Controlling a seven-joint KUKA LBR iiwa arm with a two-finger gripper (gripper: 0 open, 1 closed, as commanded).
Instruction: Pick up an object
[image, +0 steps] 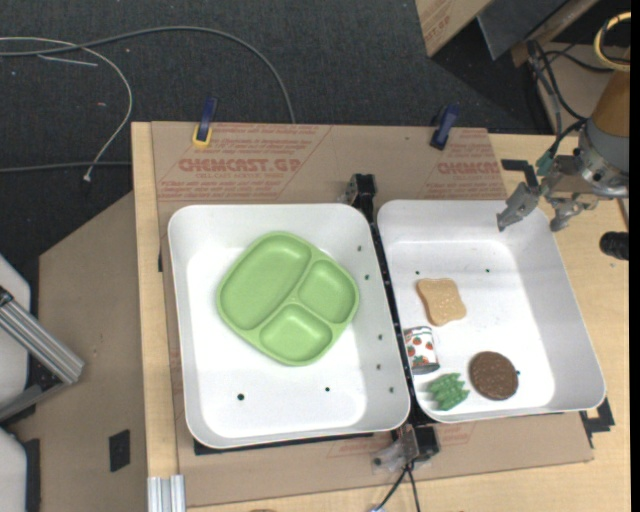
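Awaiting pickup: slice of toast (441, 300), small can (422, 349), green vegetable piece (447, 390) and brown cookie (493, 375), all lying in the right bin (560, 330).
Tool (545, 205): fingers spread, nothing between them, hovering over the bin's far right corner, well apart from every item.
Progress: no grasp made; approach, descent, closing and lift all remain.
Left bin (200, 330): holds a green divided plate (288, 297).
Desk (150, 250): carries both bins side by side.
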